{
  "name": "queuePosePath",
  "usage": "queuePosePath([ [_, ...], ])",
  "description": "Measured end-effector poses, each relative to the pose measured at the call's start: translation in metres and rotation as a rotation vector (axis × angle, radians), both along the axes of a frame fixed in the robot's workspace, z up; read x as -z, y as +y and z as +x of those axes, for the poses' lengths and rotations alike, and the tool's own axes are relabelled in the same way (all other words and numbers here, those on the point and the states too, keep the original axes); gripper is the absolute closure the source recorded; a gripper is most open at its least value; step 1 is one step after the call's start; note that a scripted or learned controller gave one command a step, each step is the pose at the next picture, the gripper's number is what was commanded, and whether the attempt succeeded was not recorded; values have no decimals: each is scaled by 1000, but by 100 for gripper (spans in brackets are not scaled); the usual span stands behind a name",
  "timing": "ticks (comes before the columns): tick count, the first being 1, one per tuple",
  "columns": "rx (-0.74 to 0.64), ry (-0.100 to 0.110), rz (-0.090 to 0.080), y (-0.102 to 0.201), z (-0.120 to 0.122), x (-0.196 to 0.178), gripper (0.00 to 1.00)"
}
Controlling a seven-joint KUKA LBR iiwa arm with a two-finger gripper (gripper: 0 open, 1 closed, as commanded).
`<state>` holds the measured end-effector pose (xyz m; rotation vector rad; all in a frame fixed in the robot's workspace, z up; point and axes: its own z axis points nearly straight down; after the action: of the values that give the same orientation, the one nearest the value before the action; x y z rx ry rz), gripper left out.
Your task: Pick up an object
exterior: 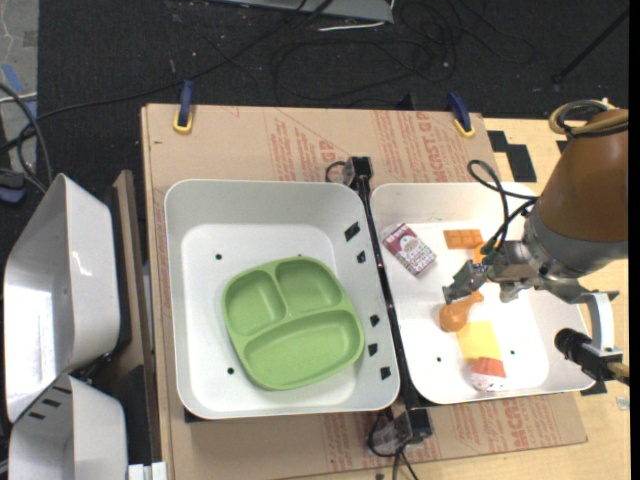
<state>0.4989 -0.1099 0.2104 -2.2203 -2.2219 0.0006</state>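
Note:
The right bin [520, 378] holds several small objects. An orange rounded object [455, 316] lies near its middle, and my gripper [467, 285] hangs directly above and against its upper end. Just below that object are a yellow block [479, 340] and a red and white piece [488, 372]. A maroon packet [410, 248] lies at the bin's upper left, and a flat orange square [462, 239] is to its right. The grey arm with its orange band [590, 173] reaches in from the right.
The left bin [190, 218] holds a green divided plate [292, 320]. A black divider strip [378, 268] runs between the two bins. Cables run from the arm over the right bin's upper edge. A white container [60, 268] stands off the bench to the left.

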Motion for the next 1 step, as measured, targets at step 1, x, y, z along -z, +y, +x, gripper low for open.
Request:
queuePosePath([
  [1,2,-2,-1,-13,7,-1,0],
])
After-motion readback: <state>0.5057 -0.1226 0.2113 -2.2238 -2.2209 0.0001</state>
